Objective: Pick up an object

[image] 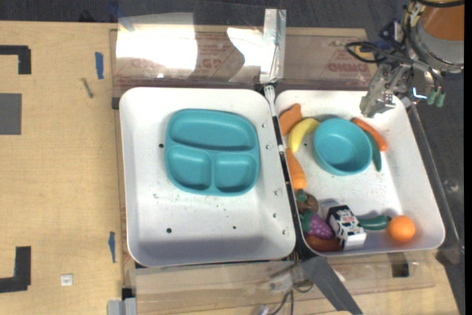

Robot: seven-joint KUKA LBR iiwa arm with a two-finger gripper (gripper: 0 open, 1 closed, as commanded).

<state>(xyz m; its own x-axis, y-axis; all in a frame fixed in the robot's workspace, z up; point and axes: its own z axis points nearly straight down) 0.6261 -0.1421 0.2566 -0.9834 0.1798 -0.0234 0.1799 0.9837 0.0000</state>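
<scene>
The right bin point(426, 184) holds a teal bowl point(343, 146) with a yellow banana point(301, 133) at its left. An orange carrot point(296, 170) lies below the banana, and another carrot point(371, 133) rests against the bowl's right rim. Along the near edge lie purple grapes point(318, 226), a small black-and-white box point(345, 224), a green vegetable point(375, 221) and an orange point(402, 229). My gripper point(377, 101) hangs over the bin's far right corner, just above and right of the bowl, with nothing seen in it.
The left bin point(140, 158) holds a teal divided plate point(212, 151). A clear plastic sheet point(195, 52) with a metal strip lies behind the bins. Cables point(369, 49) hang beside the wrist. Wooden bench top extends to the left.
</scene>
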